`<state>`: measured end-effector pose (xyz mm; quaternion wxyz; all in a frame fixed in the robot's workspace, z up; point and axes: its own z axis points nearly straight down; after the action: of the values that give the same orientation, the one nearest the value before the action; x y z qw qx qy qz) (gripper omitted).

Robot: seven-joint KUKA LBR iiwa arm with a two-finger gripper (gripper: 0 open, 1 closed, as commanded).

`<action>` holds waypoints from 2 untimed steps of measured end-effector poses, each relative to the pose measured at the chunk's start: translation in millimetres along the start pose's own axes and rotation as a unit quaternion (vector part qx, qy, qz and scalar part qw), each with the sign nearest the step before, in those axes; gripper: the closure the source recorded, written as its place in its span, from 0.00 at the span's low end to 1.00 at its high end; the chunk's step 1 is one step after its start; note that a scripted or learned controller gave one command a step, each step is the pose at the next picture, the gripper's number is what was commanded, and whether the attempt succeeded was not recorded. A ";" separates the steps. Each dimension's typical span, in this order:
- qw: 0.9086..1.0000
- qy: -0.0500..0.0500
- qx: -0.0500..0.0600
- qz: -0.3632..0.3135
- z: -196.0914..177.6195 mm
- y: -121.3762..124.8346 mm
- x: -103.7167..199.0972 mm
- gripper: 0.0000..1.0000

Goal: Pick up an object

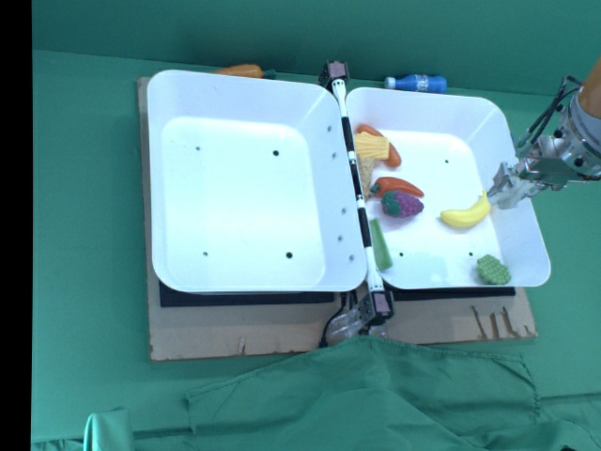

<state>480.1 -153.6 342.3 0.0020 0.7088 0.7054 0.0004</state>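
1. Overall, a green cloth (84, 205) is covering the bench and the backdrop, and a rumpled fold of it is lying along the front edge.
2. A sheet of brown cardboard (244, 346) is lying on the cloth, and two white bins are sitting on it side by side, meeting along a black-and-white rail (355, 177).
3. The left bin (178, 92) is showing its white floor with a few dark dots.
4. The right bin (526, 252) is carrying the toy food: an orange and yellow piece (373, 145) is leaning against the rail near the far edge, a red pepper (398, 186) is lying just in front of it, and a purple-and-green fruit (402, 205) is touching the pepper's near side.
5. A thin green stick (379, 244) is lying along the rail towards the front edge, and a green knobbly piece (492, 270) is sitting in the front right corner.
6. A yellow banana (467, 215) is lying near the right edge of the right bin.
7. The gripper (502, 191) is reaching over that right edge, its tips just beside the banana's upper end; I cannot tell how its tips are set, and nothing is showing between them.
8. Behind the bins, an orange carrot-like toy (242, 70) and a blue bottle (416, 84) are resting on the cloth by the far edges.
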 end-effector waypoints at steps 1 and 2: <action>1.000 0.000 0.000 0.000 0.0 0.0 0.0 0.00; 1.000 0.001 0.002 0.000 47.6 -1.7 8.8 0.00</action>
<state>478.6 -144.8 294.6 -0.0002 0.7086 0.7056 -0.0004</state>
